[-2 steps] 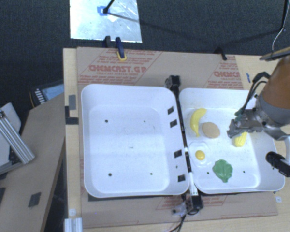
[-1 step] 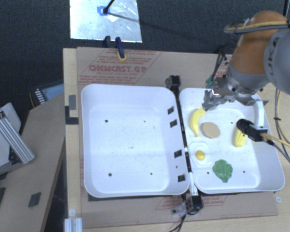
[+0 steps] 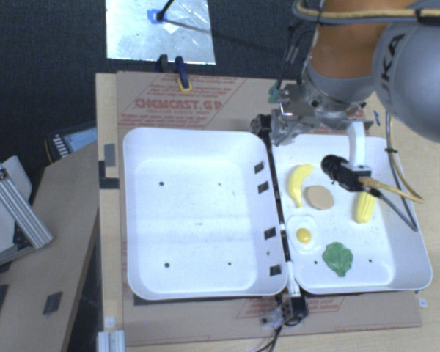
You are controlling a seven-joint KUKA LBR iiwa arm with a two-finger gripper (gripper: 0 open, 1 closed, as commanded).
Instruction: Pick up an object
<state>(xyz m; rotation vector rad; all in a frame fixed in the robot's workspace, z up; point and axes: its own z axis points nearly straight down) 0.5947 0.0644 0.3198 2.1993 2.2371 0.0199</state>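
The things to pick from all lie in the right bin (image 3: 400,244). A banana (image 3: 300,184) is near the bin's left wall, with a round tan biscuit (image 3: 320,197) just beside its lower end. A cob of corn (image 3: 364,207) lies to the right of the biscuit. A fried egg (image 3: 303,235) sits below the banana, and a green leaf (image 3: 338,258) (ruffled, rather like lettuce) is near the egg, toward the near edge. Each rests on the bin floor.

The gripper (image 3: 284,127) hangs over the far left corner of this bin, close to where the two bins meet and apart from the banana. From this angle I cannot tell how far open it is or whether it holds anything.

The left bin (image 3: 198,218) sits alongside, touching the right one. Both rest on a cardboard sheet (image 3: 198,94) with red print.
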